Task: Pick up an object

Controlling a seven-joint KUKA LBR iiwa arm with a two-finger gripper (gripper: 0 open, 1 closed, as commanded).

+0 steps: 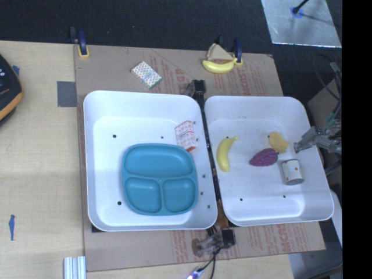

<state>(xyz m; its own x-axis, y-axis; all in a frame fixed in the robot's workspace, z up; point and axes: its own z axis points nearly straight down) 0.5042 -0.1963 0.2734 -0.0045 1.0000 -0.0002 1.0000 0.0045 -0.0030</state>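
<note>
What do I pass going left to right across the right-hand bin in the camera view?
Banana → purple grapes → small yellow fruit → grey can → gripper at the bin's right rim.

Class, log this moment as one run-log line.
gripper: at right bin edge, holding nothing | nearest: can, lemon | grapes, banana: untouched

Probably lab: clamped cardboard point(174, 63), bins point(96, 115).

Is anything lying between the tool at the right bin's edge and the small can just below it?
Nothing visible does. The tool sits at the right bin's right rim, and the can lies just below it with bare white floor between. The yellow piece and purple grapes lie off to the left.
</note>
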